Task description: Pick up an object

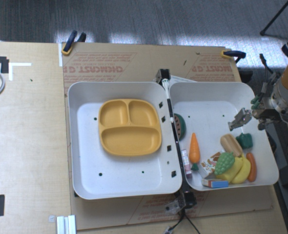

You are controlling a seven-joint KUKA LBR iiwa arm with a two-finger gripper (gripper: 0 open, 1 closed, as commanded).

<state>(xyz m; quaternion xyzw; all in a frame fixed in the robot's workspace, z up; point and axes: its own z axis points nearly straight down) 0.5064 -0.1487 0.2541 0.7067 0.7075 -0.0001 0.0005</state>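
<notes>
Item: grey two-finger gripper (240,119), above the right-hand shallow white plastic bin (217,95), near its right wall. Fingers appear slightly spread, nothing between them; the view is small here, so the gap is a judgement.

Step in hand (judged): descent toward a pick. No object is held yet.

Candidates, all in the right bin's lower right corner:
- tan bread-roll-shaped toy (230,144), just below the gripper, touching its neighbours.
- dark green broccoli-like toy (245,140), beside the roll, closest to the bin wall.
- light green bunch of toy grapes (224,162), lying against the yellow toy banana (239,170).
- small orange-red sausage-shaped toy (252,166), at the banana's right.
- blue and red flat carton (215,183), at the bin's front edge.
- orange toy carrot (195,148), lying apart toward the bin's middle.
- green and dark round slice toy (178,125), against the dividing wall.

Advice: the carrot stands free and offers the cleanest pinch across its narrow body. The roll is nearest, but the fingers would need to straddle it without pushing the broccoli or the grapes.

Obstructions: the crowded pile leaves little room for the fingers; the right wall is close.

Surroundings: left-hand white bin (85,179) holding a yellow three-compartment plastic plate (130,127); brown cardboard sheet (134,60) beneath both bins; yellow and black clamps (72,40) at its far corners.
</notes>
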